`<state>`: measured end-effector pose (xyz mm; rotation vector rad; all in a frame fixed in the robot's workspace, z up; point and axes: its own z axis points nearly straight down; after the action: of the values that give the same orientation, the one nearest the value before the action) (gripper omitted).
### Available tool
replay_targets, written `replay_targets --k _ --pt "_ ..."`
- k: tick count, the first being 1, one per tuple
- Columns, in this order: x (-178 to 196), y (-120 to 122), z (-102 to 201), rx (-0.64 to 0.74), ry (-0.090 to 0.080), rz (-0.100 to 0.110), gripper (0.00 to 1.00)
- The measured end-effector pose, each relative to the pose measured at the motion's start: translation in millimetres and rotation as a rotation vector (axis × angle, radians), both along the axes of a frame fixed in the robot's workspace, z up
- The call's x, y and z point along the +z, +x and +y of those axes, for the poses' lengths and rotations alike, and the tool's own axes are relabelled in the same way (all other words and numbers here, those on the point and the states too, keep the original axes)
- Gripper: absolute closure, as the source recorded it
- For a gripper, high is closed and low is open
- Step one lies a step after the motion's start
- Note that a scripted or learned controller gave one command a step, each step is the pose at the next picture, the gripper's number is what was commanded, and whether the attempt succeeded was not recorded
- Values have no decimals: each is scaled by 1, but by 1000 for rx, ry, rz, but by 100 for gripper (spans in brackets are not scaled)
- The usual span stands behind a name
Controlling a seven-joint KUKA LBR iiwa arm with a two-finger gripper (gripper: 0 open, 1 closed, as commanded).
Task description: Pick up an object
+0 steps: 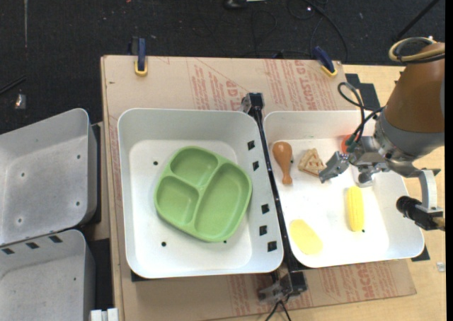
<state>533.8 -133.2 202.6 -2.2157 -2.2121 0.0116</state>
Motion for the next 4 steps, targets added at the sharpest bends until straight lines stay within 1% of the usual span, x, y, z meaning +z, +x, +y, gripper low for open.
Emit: replay_targets --k 1,2,3,4 --pt "6 3 0 3 -2 -12 0" --pt "-39 -4 0 0 -1 -8 0" --pt "-82 -2 1 1 -1 -8 0" --pt "-112 -2 2 0 -1 -9 0"
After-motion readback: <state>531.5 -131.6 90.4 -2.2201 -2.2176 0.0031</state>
